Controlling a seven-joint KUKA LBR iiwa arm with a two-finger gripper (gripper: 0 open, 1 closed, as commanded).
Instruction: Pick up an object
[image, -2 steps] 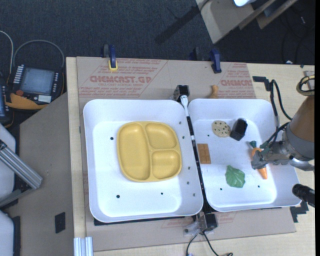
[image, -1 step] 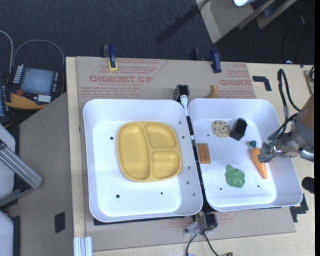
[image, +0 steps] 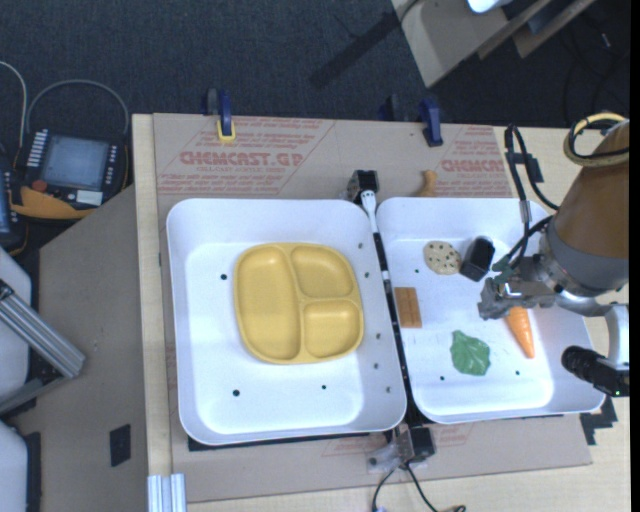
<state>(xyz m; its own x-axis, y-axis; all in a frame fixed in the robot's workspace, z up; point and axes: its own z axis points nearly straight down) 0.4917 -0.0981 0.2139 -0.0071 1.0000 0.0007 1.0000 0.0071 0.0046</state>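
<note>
End effector (image: 505, 298) of the grey, orange-banded arm hangs low over the white bin (image: 440, 392) on the view's right, and from this angle I cannot tell whether it is released or clenched.

The bench (image: 300, 150) is topped with a brown cardboard sheet printed in red lettering, pinned at its far edge by two blue clamps (image: 224, 112). Dark carpeted floor (image: 250, 50) surrounds it, and a handheld control pendant with a screen (image: 70, 165) rests off the bench's left side.

A small orange toy carrot (image: 521, 331) lies on the bin floor just below the end effector. Its broad end touches or nearly touches the metal and its tip points toward the near rim.

Two shallow white bins sit side by side. The right one holds five things, one of each:
- the carrot
- a crumpled green leafy lump (image: 469, 353) near the carrot
- a flat brown rectangular block (image: 407, 307) by the dividing wall
- a round speckled cookie (image: 440, 257)
- a small black block (image: 478, 257) just beside the cookie

The left bin (image: 200, 385) holds one thing, a yellow plastic plate with three compartments (image: 298, 300), lying flat at its centre.
</note>
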